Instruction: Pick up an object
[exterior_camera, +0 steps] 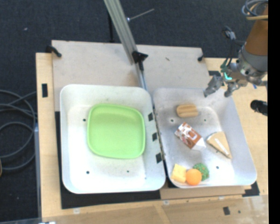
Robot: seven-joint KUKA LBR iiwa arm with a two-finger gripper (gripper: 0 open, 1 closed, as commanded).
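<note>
Bread roll (186,110): lies in the right bin (242,148), toward its far side, with bare white floor around it.
Small carton (189,136): brown and white, mid-bin, just near of the roll, tilted.
Wedge slice (219,144): pale, right of the carton, close to the bin's right wall.
Yellow block (179,173): at the near edge of the right bin.
Orange ball (193,177): touching the yellow block on its right, pressed near the rim.
Green piece (202,170): just behind the orange ball.
Gripper (221,86): above the far right corner of the right bin, fingers spread apart, nothing between them; well apart from every item.
Arm (256,41): comes in from the right, orange band above the wrist.
Open room: the bin's far right corner and its middle right are bare; the near corner is crowded.
Left bin (72,125): holds a green plate (116,130), centred, with a free margin all round.
Bench (98,62): bare board beyond both bins.
Metal pole (123,27): slants up from between the bins' far edges.
</note>
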